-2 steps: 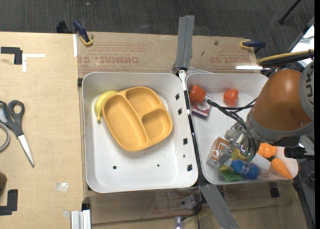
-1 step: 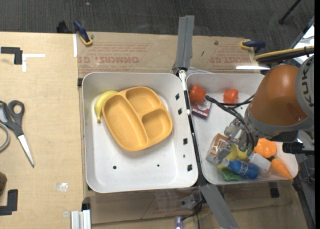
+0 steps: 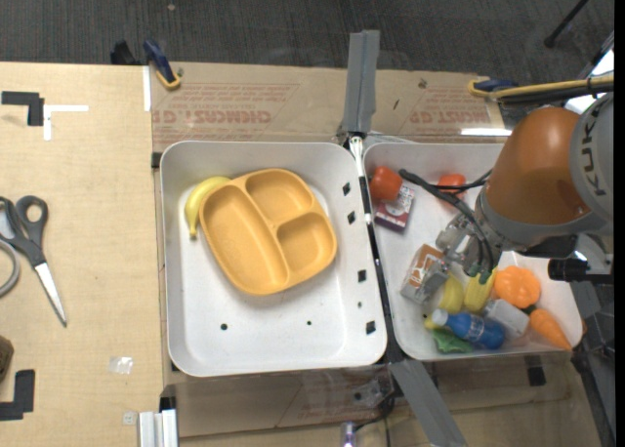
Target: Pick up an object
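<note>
The grey arm (image 3: 576, 157) with its orange band is reaching in from the right and hanging over the right bin (image 3: 391, 333), its hand (image 3: 467, 252) lowered among the clutter there. The hand is sitting just above a yellow squeeze bottle (image 3: 452, 295) and beside a small brown-and-white packet (image 3: 423, 271); I cannot tell from here whether it is open or closed, and nothing is visibly caught in it.

Around it, an orange (image 3: 517, 287) is lying just right of the yellow bottle, a carrot (image 3: 549, 329) is resting near the bin's right corner, and a white bottle with a blue wrap (image 3: 474, 329) is lying across a green object (image 3: 450, 342) at the front edge. Further back, a red ball (image 3: 386, 182) is touching a small purple-edged carton (image 3: 395, 211) whose print is too small to read.

In the left bin (image 3: 264, 352) a yellow-orange divided plate (image 3: 269, 230) is lying flat, with a banana (image 3: 200, 201) curving along its upper-left rim.

Letters reading "KU" are showing on the arm's grey casing at the far right. Behind the bins, a cardboard sheet (image 3: 244, 108) is carrying reversed red print I cannot make out. On the wooden surface (image 3: 78, 240) to the left, scissors (image 3: 37, 255) with grey handles are lying well apart from the bins.
</note>
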`<state>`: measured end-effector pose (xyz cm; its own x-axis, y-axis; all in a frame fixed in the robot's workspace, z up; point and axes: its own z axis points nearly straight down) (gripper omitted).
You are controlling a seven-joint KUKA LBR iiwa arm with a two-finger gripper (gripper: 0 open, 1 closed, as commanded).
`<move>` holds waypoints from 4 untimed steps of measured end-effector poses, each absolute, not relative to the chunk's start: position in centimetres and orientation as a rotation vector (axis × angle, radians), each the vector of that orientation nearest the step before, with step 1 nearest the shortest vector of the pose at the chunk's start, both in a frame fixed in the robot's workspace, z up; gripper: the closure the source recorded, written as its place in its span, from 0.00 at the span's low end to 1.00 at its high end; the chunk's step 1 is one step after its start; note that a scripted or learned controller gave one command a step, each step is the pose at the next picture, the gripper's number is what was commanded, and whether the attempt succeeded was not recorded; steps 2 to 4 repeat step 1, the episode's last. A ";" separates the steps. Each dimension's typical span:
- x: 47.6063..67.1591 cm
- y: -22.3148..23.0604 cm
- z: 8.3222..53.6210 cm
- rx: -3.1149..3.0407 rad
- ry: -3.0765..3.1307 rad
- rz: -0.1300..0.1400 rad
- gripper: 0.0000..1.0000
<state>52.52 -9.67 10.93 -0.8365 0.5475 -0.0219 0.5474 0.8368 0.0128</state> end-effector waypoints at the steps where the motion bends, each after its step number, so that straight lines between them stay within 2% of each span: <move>1: 52.7 -9.7 10.9 1.219 2.865 0.021 0.00; 4: 52.7 -9.7 10.9 1.219 2.865 0.021 0.00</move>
